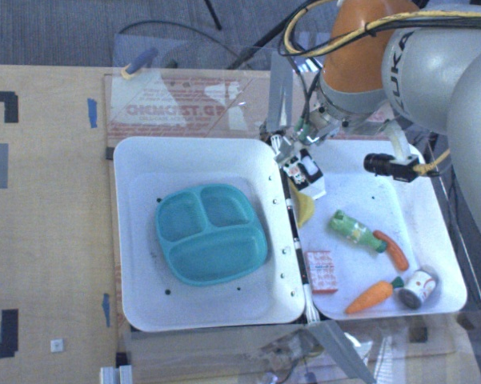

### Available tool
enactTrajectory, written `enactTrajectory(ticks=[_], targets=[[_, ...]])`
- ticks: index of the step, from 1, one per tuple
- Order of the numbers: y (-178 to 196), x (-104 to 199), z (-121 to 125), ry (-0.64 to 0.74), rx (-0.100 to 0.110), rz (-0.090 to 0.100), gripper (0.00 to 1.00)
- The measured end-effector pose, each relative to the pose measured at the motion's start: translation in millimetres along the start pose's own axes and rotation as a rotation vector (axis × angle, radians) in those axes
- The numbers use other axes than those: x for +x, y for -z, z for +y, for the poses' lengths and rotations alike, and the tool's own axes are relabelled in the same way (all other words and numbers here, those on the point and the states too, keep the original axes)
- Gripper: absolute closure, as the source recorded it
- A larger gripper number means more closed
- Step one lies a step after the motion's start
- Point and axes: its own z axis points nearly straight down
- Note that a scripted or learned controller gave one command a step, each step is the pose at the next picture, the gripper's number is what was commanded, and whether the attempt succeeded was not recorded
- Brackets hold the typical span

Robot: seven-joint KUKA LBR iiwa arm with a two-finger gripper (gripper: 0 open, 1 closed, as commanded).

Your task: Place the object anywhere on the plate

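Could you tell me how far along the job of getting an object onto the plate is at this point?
Nothing looks finished yet: the teal plate in the left bin has nothing on it. The hand is at the inner edge of the right bin, just above a banana; whether it grips anything cannot be told. The carrot, green bottle and red packet lie in the right bin. Picking, carrying and placing all remain.

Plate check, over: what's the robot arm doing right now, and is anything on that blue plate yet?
Gripper low over the bins' shared wall, above the yellow piece. Teal plate bare, left bin. Path clear.
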Motion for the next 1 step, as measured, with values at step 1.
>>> enactTrajectory(ticks=[1], targets=[[19.7,88.2,-34.0,0.451,-0.001,0.0,1.0]])
